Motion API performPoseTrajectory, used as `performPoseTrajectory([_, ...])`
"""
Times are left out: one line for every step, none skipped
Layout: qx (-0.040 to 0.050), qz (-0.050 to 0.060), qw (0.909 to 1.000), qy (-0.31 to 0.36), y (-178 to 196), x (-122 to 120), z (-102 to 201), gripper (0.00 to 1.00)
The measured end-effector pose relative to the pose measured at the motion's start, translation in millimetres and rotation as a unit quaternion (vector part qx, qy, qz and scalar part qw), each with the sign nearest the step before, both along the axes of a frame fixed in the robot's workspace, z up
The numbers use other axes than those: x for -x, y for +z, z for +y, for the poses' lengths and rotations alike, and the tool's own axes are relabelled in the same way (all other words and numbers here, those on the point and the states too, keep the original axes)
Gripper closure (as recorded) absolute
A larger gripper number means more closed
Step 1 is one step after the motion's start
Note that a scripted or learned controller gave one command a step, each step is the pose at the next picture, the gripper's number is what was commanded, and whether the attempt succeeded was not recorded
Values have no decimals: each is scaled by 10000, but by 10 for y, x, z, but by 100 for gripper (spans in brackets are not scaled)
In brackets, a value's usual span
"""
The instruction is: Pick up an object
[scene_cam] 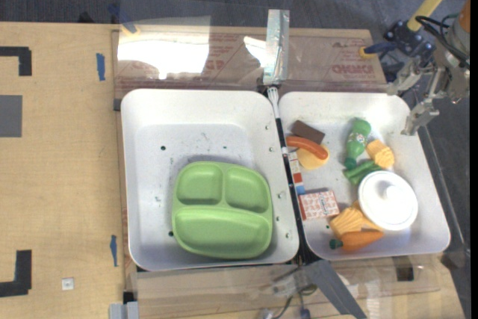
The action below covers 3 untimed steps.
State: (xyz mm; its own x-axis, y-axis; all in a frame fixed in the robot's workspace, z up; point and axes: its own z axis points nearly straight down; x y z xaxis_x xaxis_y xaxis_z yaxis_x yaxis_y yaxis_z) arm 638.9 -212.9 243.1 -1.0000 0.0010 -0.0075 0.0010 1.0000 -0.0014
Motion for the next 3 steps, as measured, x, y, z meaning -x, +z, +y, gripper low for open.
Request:
performPoseTrajectory([-23,13,9801,-1984,-1166,142,376,0])
performPoseTrajectory([-27,1,9453,-3261,-1554,350,762,0])
performPoseTrajectory([-32,-2,9192,-3937,-1560,-44,971,0])
